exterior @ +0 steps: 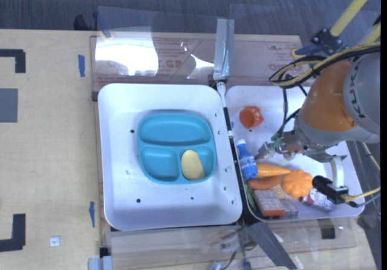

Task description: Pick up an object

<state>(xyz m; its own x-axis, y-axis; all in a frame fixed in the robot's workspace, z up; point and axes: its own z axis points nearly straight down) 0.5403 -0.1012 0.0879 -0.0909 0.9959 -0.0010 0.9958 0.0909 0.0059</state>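
While the grey arm with its orange band reaches in from the right, the gripper (pixel 274 145) hangs low inside the right bin (pixel 261 97), about in the middle of it. If it is apart or together I cannot tell from where I stand; the wrist covers it too much.

Nearest to the gripper, just beside it on the near side, lies an orange carrot (pixel 272 170), lengthwise across the bin. A blue bottle (pixel 245 162) with a white cap lies just to the left of the gripper, against the wall between the two bins. A little further to the near side, touching the carrot, there is a red-orange sausage-like piece (pixel 262 183), and to its right a round orange pumpkin-like toy (pixel 296 183). Behind the gripper, on the far side and slightly left, a red lumpy thing (pixel 251 116) lies alone, apart from the others.

Further on the near side a small box (pixel 279 204) rests by the front rim, and right of it a small purple thing (pixel 318 200).

Well away to the left, the left bin (pixel 121 142) carries a blue divided tray (pixel 175 133); a yellow oval piece (pixel 192 165) sits in its near right compartment.
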